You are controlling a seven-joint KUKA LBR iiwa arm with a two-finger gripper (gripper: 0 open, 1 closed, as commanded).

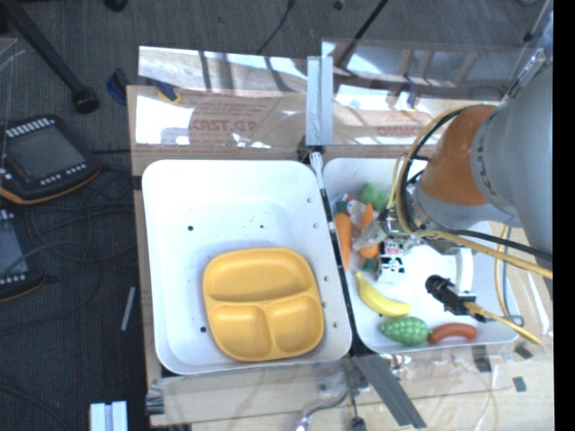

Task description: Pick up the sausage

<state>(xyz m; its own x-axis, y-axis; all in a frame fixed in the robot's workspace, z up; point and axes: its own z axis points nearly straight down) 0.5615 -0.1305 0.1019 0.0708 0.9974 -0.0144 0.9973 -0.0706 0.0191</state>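
- Camera view: a yellow banana point(382, 296) lies in the right bin point(359, 171), curved, with one end toward the wall the two bins share; every place below is told from this banana.
- The sausage point(452, 333), red-brown and short, lies flat on the bin floor to the right of the banana and a little nearer the bin's front rim; it is near the banana without touching it, and nothing grips it.
- A bumpy green vegetable point(402, 330) lies between the banana's right end and the sausage; it is just beside the banana and close to the sausage's left end.
- The gripper point(389, 257) hangs just behind the banana, above its left half, on the far side from the sausage; the sausage is well apart from it, off to the right and toward the front, with the banana's right end between them; whether the gripper is wide or narrow cannot be told from this slant.
- The grey arm point(517, 164) with its orange band point(458, 155) comes in from behind and to the right of the banana.
- An orange carrot point(344, 233) lies behind and left of the banana along the shared wall; a leafy green piece point(373, 194) sits further behind.
- Left of the banana, past the shared wall, the left bin point(225, 200) holds a yellow divided plate point(262, 302).
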